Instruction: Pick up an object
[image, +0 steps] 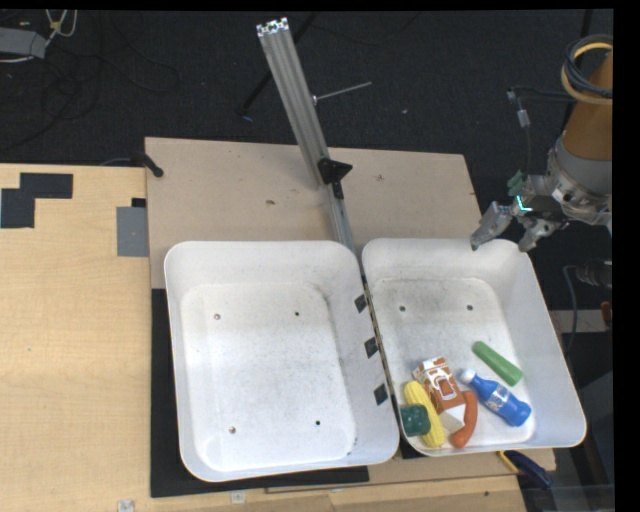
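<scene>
Sitting side by side: 2 white bins, left bin (200, 300) and right bin (450, 300). Gripper (510, 230) hovers over right bin's far edge, fingers spread apart, holding nothing. Five objs clustered in right bin's near corner: green cylinder (497, 362) lying diagonal; blue bottle (497, 398) diagonal; orange curved piece (466, 420); yellow corn (424, 412); orange-white box (438, 380).

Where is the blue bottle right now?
The blue bottle lies in the right bin, near its front right corner, just below the green cylinder and beside the orange piece.
</scene>
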